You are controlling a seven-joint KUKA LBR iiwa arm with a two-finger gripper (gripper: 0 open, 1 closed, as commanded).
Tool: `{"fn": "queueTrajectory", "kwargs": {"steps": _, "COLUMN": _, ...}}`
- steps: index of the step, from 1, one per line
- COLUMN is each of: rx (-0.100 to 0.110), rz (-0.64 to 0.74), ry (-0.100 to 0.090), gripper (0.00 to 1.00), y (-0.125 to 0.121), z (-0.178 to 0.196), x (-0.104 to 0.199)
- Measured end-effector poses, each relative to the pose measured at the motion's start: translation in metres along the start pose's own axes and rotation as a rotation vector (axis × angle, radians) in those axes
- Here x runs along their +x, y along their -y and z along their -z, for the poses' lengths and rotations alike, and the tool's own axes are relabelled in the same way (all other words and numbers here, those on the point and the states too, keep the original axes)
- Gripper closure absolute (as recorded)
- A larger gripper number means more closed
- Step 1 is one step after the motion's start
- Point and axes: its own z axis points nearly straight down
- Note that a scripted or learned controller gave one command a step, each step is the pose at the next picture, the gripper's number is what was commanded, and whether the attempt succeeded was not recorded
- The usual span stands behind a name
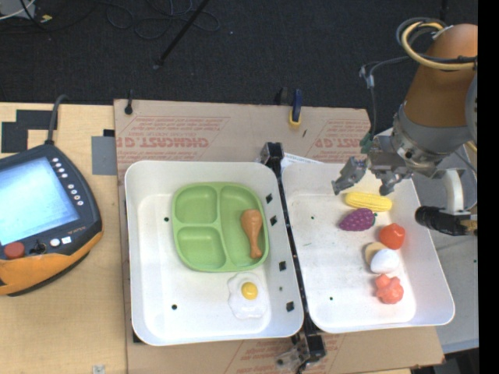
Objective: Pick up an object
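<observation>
My gripper (366, 179) hangs open over the back of the right bin (327, 248), its two fingers spread just above and behind a yellow corn cob (368, 201). Nothing sits between the fingers. Below the corn lies a purple grape bunch (356, 220). To the right rest a red tomato (392, 235), a white egg-like piece (383, 260) against a tan piece, and a red strawberry (389, 288).
The left bin (148, 287) holds a green divided plate (210, 228) with a chicken drumstick (253, 231) on its right side, and a fried egg (248, 294) in front. A teach pendant (43, 209) lies far left on the bench.
</observation>
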Motion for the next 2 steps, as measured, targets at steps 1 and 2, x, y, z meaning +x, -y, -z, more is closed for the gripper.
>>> {"fn": "queueTrajectory", "kwargs": {"steps": 1, "rx": -0.012, "rz": 0.002, "ry": 0.001, "gripper": 0.00, "y": -0.002, "z": 0.007, "x": 0.000}}
{"fn": "queueTrajectory", "kwargs": {"steps": 2, "rx": -0.009, "rz": 0.000, "ry": 0.001, "gripper": 0.00, "y": -0.003, "z": -0.038, "x": 0.006}}
